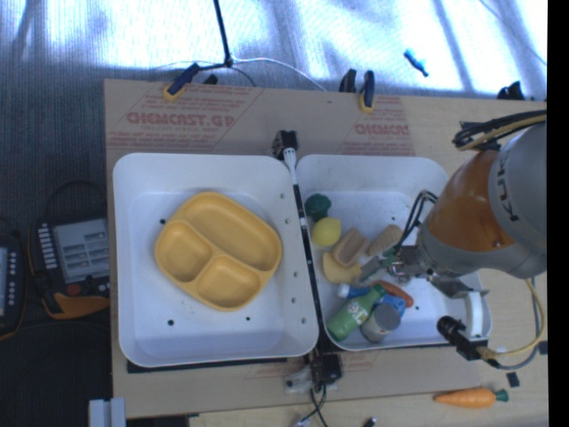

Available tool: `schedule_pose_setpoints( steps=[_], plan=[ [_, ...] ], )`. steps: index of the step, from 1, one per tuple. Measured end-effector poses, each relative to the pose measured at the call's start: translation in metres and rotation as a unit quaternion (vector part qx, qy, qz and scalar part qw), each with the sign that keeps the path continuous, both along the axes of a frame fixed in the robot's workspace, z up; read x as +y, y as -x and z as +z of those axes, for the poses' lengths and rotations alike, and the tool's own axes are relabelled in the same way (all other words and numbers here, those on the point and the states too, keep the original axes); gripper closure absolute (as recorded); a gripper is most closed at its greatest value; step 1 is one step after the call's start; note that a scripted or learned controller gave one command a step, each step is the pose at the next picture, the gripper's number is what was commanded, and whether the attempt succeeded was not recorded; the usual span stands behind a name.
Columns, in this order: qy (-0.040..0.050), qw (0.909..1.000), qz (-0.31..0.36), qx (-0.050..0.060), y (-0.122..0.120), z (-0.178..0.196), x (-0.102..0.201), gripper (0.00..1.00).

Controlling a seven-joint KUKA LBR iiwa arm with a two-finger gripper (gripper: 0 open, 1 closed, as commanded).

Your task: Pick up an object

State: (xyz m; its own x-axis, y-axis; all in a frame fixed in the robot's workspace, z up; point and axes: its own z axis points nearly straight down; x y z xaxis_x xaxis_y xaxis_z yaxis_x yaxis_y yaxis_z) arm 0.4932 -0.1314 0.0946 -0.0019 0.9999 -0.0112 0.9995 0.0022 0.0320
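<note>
The right bin (373, 176) holds a heap of small objects. A dark green piece (317, 206) and a yellow ball (326, 231) lie by its left wall. Tan bread-like pieces (349, 245) rest in the middle, with another tan piece (386, 237) beside them. Lower down lie a green bottle (352, 314), a grey can (381, 322), a blue item (360, 292) and a small orange-red item (397, 293). My gripper (388, 263) reaches in from the right, low over the heap, between the tan pieces and the green bottle.
A yellow divided plate (218, 250) lies in the left bin (142, 327). A toy carrot (466, 398) lies on the bench outside the bins at the lower right. The arm's orange-banded body (484, 221) covers the right bin's right side.
</note>
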Motion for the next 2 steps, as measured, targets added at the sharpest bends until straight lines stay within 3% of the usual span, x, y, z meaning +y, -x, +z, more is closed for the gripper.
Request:
schedule_pose_setpoints(
  steps=[1, 2],
  plan=[
    [-0.0066, 0.9999, -0.001, 0.011, -0.0094, 0.0004, -0.0047, 0.00],
    [-0.0059, 1.0000, 0.003, 0.003, -0.0043, 0.0004, -0.0082, 0.00]
  ],
)
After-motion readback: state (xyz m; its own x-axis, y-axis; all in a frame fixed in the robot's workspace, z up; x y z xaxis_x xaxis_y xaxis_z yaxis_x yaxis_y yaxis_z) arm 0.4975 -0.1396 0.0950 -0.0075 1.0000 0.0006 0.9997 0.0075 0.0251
